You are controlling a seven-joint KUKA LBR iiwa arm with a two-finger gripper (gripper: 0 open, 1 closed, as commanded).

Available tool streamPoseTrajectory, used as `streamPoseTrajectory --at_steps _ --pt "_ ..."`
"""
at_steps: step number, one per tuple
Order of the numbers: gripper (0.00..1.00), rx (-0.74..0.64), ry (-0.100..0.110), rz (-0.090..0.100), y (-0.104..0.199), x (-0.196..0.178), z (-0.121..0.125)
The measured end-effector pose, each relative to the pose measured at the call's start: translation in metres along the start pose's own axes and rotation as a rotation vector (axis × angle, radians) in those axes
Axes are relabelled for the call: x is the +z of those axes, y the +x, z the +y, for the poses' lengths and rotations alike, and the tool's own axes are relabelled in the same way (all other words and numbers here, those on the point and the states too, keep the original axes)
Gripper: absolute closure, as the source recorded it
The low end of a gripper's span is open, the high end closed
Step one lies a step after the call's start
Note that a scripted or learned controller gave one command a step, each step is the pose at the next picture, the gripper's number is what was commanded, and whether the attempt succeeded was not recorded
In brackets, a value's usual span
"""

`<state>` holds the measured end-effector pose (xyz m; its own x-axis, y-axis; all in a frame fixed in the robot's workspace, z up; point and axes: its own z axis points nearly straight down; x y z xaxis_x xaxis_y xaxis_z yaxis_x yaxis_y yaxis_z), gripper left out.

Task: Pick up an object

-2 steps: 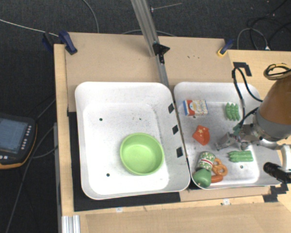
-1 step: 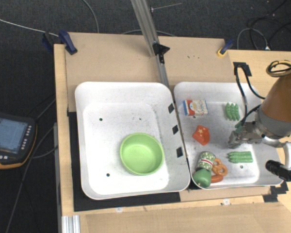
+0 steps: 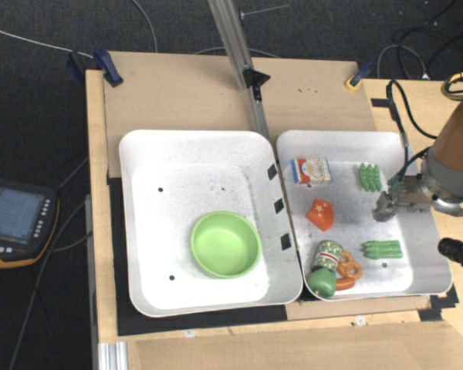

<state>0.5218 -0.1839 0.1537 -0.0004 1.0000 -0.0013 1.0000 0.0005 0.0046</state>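
overhead view of two white bins side by side. the left bin [image 3: 139, 168] holds a green bowl [image 3: 225, 243]. the right bin [image 3: 417, 272] holds a small carton [image 3: 310, 170], a red piece [image 3: 320, 215], two green vegetable pieces [image 3: 370, 177] and [image 3: 382, 249], and a cluster of toys [image 3: 332, 267] at the front. the gripper [image 3: 385, 207] hangs low between the two green pieces, holding nothing visible; its opening cannot be judged.

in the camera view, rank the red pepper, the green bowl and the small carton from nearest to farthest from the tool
Measured from the tool in the right bin:
1. Red pepper, mid right bin, to the tool's left in the view.
2. Small carton, near the right bin's far-left corner, a little farther off.
3. Green bowl, in the left bin, clearly farthest.
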Motion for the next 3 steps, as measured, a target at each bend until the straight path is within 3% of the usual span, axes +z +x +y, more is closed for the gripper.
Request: streamPoseTrajectory --at_steps 2,3 --pt "1.00 0.000 -0.001 0.000 -0.004 -0.113 -0.003" --pt "1.00 -0.004 0.005 0.002 0.042 -0.098 0.022"
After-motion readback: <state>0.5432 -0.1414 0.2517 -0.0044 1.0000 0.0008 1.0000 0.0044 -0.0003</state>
